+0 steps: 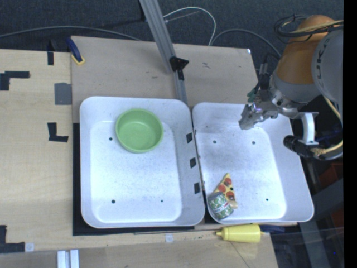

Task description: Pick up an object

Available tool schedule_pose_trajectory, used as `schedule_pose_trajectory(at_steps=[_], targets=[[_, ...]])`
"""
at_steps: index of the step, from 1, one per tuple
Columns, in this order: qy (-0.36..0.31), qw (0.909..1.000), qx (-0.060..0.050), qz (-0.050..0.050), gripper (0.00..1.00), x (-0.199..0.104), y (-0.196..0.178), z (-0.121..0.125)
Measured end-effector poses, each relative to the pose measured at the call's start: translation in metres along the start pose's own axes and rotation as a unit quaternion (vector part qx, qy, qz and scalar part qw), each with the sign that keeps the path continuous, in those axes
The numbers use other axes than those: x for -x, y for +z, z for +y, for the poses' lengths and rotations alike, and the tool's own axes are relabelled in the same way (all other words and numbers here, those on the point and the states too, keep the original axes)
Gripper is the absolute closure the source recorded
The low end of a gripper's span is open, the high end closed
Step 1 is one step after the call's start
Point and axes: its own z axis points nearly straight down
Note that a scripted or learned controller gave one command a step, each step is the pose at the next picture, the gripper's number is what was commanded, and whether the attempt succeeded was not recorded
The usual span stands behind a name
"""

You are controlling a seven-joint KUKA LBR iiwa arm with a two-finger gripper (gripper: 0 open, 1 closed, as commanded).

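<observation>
A green bowl (139, 130) rests in the upper part of the left bin (95, 205). A small multicoloured object (222, 198), orange, red and green, lies at the lower left corner of the right bin (290, 200). My gripper (249, 120) hangs over the upper middle of the right bin, well above and to the right of the multicoloured object. Nothing is visible between its tips.
A yellow bottle (241, 234) lies on the bench just below the right bin's front edge. A grey metal pole (162, 32) slants down to the gap between the bins. Cables (195, 15) run across the back of the bench.
</observation>
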Motion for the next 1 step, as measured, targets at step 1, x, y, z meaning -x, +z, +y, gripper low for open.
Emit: schedule_pose_trajectory(at_steps=[1], targets=[[0.000,1.0000,0.000,0.000,1.00,0.0008,-0.0594,-0.0019]])
